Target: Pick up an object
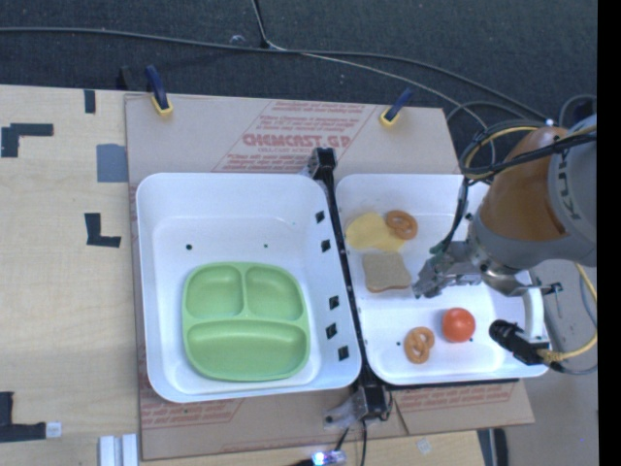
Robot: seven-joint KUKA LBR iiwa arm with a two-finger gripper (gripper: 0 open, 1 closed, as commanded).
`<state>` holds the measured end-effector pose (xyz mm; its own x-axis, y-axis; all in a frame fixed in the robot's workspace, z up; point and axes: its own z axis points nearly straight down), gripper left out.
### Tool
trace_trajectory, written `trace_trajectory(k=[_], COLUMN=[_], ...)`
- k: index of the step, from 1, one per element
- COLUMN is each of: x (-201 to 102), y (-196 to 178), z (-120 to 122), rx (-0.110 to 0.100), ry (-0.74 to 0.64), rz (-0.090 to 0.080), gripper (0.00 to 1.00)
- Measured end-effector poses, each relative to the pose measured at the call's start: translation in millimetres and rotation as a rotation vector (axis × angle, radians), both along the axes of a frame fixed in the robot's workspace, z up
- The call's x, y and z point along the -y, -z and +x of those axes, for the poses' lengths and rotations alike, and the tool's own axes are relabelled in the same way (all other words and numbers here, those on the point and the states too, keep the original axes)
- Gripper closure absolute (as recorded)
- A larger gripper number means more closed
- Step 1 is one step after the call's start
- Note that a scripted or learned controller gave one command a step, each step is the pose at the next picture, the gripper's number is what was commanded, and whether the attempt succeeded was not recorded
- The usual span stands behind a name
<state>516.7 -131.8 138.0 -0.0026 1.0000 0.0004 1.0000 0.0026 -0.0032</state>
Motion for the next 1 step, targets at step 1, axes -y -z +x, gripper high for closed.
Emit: trace_trajectory(k=[1], x=[-7.8], y=[-44.8], z=[1.8], rx=[0.006], ry=[0.001], rz=[-0.001], gripper=[1.00])
